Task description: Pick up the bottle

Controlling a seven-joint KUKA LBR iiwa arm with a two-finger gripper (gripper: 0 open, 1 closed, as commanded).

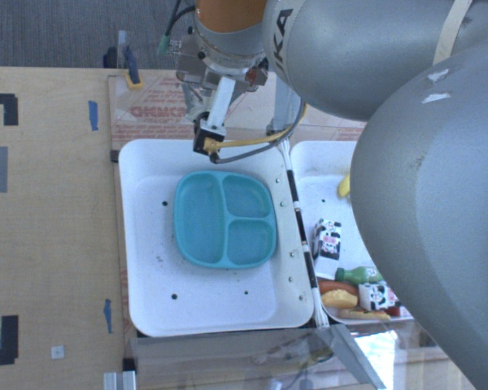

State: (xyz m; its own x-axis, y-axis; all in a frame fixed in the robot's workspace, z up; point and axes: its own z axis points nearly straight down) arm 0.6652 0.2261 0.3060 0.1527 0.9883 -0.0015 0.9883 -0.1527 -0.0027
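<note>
Camera view shows the bottle [359,275], green and lying on its side, at about 5 o'clock of the frame, in the right bin [319,159]. Its end at 3 o'clock goes under the arm [407,96], so I cannot tell its full length. It is crowded there. A red piece [333,286] touches it at 7 o'clock, one cow-print carton [376,296] sits just beside it at 5 o'clock, and a second carton [329,239] is near at 10 o'clock.

The end effector [228,75] hangs at 12 o'clock of the blue plate [225,218], over the far rim of the left bin [146,218], well apart from the bottle. Whether it is open or closed I cannot tell.

I judge that the approach is not yet made. To do it well, the arm should travel toward 4 o'clock over the wall between the bins, stop above the middle of the green body, and turn so the grip goes across the narrow width, not along it. A straight descent seems best, because a slanted one may catch the carton or make the round bottle roll away.
</note>
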